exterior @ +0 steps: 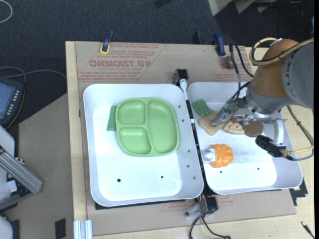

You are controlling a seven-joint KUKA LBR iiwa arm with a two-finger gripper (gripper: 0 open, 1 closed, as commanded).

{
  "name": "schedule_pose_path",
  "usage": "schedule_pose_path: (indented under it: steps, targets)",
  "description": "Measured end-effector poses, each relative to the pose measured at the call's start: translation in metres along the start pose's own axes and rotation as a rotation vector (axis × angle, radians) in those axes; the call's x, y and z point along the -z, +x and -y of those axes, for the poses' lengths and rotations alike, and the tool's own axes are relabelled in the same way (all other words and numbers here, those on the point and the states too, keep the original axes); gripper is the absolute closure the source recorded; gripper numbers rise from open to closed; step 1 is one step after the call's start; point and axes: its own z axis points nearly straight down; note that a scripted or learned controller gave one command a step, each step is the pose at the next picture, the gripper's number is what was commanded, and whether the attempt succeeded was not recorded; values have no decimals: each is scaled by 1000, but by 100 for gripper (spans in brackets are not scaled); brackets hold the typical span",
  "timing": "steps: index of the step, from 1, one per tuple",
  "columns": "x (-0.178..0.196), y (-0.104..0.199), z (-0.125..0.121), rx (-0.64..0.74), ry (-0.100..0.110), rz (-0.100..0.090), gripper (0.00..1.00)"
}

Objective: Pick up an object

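Note:
My gripper (223, 116) is down in the right bin (264, 176), in its upper left part, right over a tan piece (209, 126) and beside a tan cracker-like piece (233, 128). A small green object (201, 106) lies just left of the gripper, near the bin's wall. A brown round piece (253, 129) sits under the wrist to the right. An orange object (222, 155) with a silvery end (208, 156) lies lower down, apart from the gripper. Nothing is visibly lifted.
The left bin (99, 158) holds a green divided plate (147, 126) on a darker green piece. A black connector with a cable (268, 146) hangs from the arm over the right bin. The divider (192, 128) between the bins runs close to the gripper's left.

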Motion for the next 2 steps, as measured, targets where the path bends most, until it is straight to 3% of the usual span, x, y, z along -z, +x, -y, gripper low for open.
schedule_pose_path:
  steps: [1, 2]
  targets:
    - [15, -1, -2, -1, -8, 2, 100]
    - [76, -5, 2, 0, -6, 3, 100]
